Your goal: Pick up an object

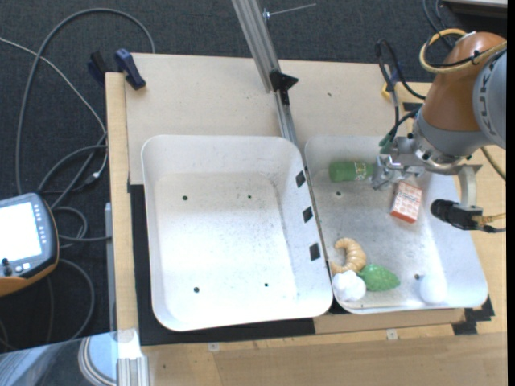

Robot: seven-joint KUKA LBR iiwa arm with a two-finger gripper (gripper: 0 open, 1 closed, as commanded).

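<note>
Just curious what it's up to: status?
Gripper low in right bin, beside green bottle. Nothing seen held. Orange box close by.

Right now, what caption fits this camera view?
Gripper hovers in the right bin beside a green bottle.

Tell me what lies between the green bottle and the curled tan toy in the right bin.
Nothing: the camera view shows bare speckled bin floor between the green bottle and the curled tan toy.
</note>
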